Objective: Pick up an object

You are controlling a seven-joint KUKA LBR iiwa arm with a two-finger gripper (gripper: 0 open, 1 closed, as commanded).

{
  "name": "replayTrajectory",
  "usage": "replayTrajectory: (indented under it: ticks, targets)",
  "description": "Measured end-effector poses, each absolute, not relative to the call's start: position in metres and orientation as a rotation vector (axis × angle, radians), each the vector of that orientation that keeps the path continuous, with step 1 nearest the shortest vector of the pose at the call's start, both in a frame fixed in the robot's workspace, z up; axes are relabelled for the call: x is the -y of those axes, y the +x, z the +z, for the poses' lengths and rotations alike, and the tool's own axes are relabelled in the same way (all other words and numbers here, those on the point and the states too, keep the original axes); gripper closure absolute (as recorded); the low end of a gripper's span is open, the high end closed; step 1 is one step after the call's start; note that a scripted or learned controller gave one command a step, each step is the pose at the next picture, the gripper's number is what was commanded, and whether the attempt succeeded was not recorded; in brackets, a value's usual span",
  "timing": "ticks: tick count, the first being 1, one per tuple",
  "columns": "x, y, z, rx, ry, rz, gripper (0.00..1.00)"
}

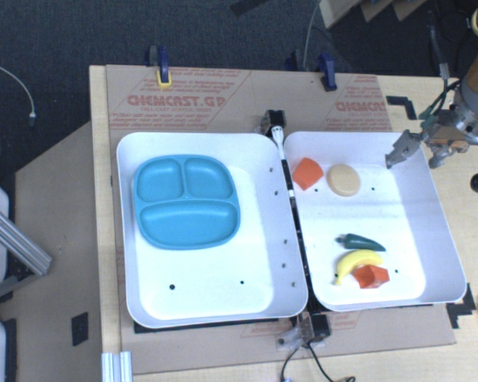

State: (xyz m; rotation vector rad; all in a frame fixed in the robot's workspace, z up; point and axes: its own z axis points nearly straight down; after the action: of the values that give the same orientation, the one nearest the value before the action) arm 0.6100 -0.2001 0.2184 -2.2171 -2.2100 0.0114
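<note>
Yellow banana (pixel 353 264) (curved) touches a red block (pixel 372 276).

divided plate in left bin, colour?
Light blue divided plate, three compartments, seen in the camera view.

Red print ran across the brown board (pixel 223 94) that lay under both bins. At about eleven o'clock it read roughly "CHEMCAST GP", with smaller lines above and below too fine to make out. The same brand mark showed again at about one o'clock, partly cut off by the right bin's (pixel 430 205) far rim.
</note>
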Motion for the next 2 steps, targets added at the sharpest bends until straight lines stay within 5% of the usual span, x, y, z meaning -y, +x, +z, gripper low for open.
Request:
replayTrajectory:
  ticks: [1,2]
  targets:
    - [0.200,0.613,0.226,2.222,-2.222,0.000,0.00]
    - [0.202,0.609,0.163,2.216,-2.218,0.006,0.00]
